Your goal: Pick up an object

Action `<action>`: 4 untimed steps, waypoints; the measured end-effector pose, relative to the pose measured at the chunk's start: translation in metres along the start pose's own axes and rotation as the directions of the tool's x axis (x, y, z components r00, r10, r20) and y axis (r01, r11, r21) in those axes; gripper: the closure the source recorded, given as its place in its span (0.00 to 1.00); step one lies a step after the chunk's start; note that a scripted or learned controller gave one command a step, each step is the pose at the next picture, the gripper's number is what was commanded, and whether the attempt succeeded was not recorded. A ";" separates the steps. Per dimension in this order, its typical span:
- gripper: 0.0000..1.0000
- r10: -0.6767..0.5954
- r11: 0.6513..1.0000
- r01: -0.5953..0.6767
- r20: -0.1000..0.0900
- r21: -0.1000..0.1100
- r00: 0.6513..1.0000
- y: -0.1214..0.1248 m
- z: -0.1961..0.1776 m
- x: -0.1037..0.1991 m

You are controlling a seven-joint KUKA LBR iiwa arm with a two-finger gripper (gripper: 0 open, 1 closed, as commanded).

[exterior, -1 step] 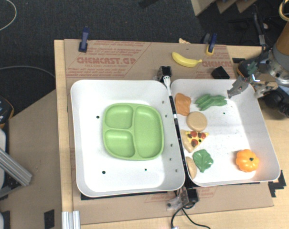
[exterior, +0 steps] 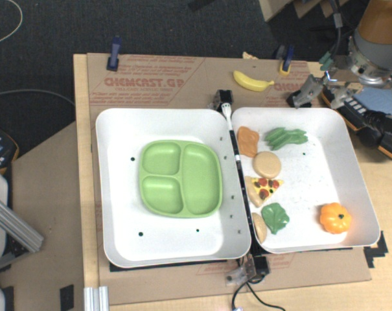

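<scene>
You have several small toy foods to choose from, all in the right bin (exterior: pixel 351 149). The pumpkin (exterior: pixel 335 218) sits alone in its near right part, well apart from the rest, so it is the easiest one to reach. It looks like a light, stiff plastic piece with a smooth, rounded skin; I judge it may slip or roll if you close on it off centre, so take it across the middle of its body, not by the little stem.

The other pieces lie close together along the left wall of that bin: an orange slice (exterior: pixel 247 140) at the far end, then a round cookie (exterior: pixel 267 164), a pizza piece (exterior: pixel 264 188), a green leaf (exterior: pixel 275 217) and a pale piece (exterior: pixel 258 227) at the near edge. The green beans (exterior: pixel 286 137) lie just right of the orange slice. These are flat and low, so I think they are hard to pinch from above, and their neighbours stand in the way.

The gripper (exterior: pixel 306 94) is beyond the far edge of the right bin, over the worktop (exterior: pixel 157 76), near a banana (exterior: pixel 252 81). It has hold of nothing that I can see, but how far the fingers stand apart I cannot tell; the shape there is small and dark. The arm above it is cut off by the picture's edge. The pale piece is partly hidden by the leaf.

The left bin (exterior: pixel 115 173) carries a green plate (exterior: pixel 181 177).
</scene>
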State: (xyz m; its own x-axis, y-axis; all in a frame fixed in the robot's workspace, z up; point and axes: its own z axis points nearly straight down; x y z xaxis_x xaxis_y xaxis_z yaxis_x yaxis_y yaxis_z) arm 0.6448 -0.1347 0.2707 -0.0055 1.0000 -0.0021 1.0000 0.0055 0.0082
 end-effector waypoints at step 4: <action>1.00 0.005 1.000 -0.005 -0.002 0.006 1.000 -0.162 0.005 0.114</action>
State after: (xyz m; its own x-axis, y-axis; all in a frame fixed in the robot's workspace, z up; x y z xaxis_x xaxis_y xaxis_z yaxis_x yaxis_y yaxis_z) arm 0.4820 -0.0218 0.2644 -0.0004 1.0000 0.0000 1.0000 0.0004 0.0024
